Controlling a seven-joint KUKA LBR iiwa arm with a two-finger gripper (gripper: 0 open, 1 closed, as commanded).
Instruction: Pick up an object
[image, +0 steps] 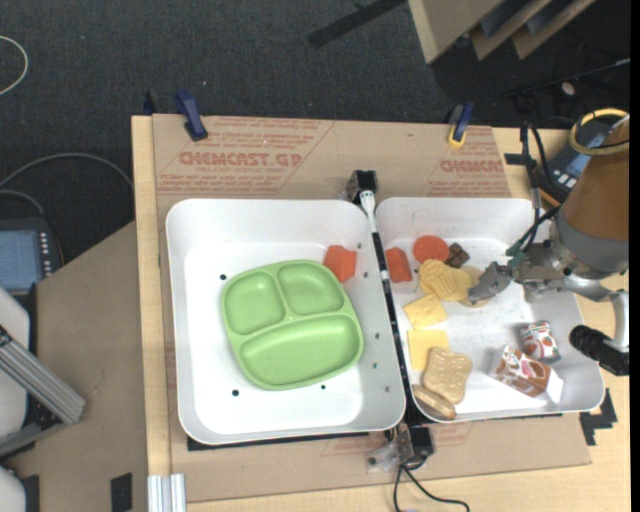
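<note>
My gripper (487, 285) hangs low over the right bin (560, 405), just right of a yellow ridged piece (445, 280). I see nothing held in it. Close by lie a red round piece (431, 247), a small brown piece (457, 255) and an orange-red block (398, 264). Two yellow cheese slices (426, 330) and a toast slice (445, 372) lie toward the front. Two red-and-white packets (530, 358) rest at the front right. The arm's orange band (605, 200) rises at the right.
The left bin (200, 400) holds a green divided plate (292, 322) and an orange block (341, 262) near the shared wall. Blue clamps (190, 115) grip the cardboard-covered bench at the back. Cables run behind the right bin.
</note>
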